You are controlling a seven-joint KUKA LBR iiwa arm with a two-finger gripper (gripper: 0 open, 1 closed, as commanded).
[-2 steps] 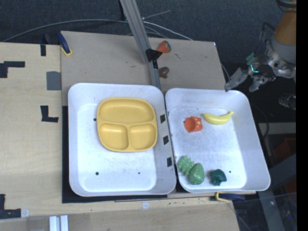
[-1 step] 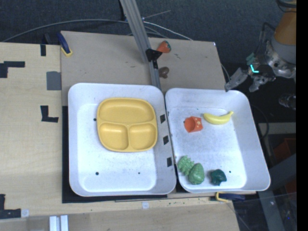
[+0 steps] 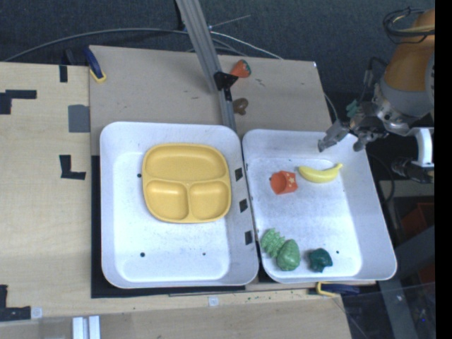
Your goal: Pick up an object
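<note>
Camera view, slanting down on the bench, has two white bins side by side. Left bin [image 3: 120, 210] bears a yellow divided tray [image 3: 187, 181] with one long compartment at the far side and two smaller ones nearer the camera. Right bin [image 3: 367, 217] holds four small things. A yellow banana [image 3: 320, 172] lies on its side near the far right corner, curved, with its ends turned up toward the far rim. Just beside it, to its left, sits a small orange-red block [image 3: 283, 182] (its exact shape is too blurred to make out). Near the front rim lie a knobbly green piece [image 3: 281, 248], made of a ridged part and a rounder part touching each other, and a small dark teal lump [image 3: 320, 259] just to its right, apart from it.

From the right comes the arm [image 3: 409, 69], grey with its orange band high up, the wrist bent down toward the right bin's far right corner. Its gripper [image 3: 343, 138] hangs over the bin's far rim, above and apart from the banana, with nothing between its fingers; whether they are spread or closed I cannot tell.
</note>
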